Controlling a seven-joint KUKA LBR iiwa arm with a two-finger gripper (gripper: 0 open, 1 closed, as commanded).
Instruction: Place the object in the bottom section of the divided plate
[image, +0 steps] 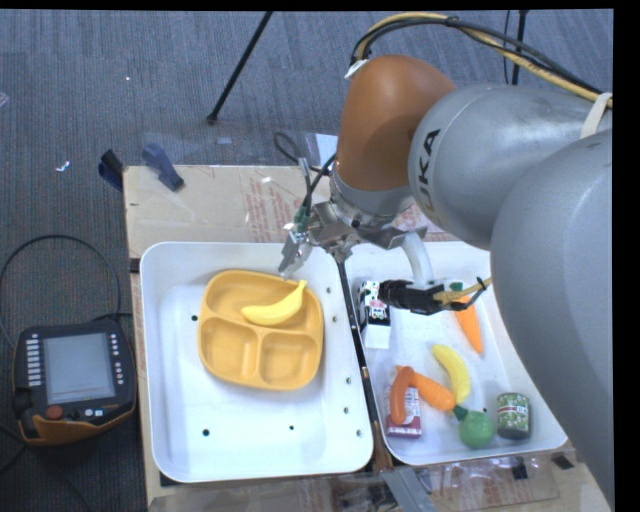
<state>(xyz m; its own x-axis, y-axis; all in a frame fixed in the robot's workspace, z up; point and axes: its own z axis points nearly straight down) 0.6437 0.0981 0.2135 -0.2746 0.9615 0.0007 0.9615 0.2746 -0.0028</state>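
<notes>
A yellow divided plate (262, 330) lies in the left white bin (190, 420), with one large section at the back and two small ones toward the front. A yellow toy banana (276, 306) rests in the large back section, its tip pointing up toward the plate's right rim. My gripper (292, 252) hangs just above the plate's back right edge, close to the banana's raised tip. Nothing shows between the gripper and the banana.
The right bin (535, 385) holds an orange carrot (470, 326), a second banana (453, 370), another carrot (432, 390), a red bottle (402, 402), a green lime (477, 428) and a small jar (513, 415). A teach pendant (72, 375) lies left of the bench.
</notes>
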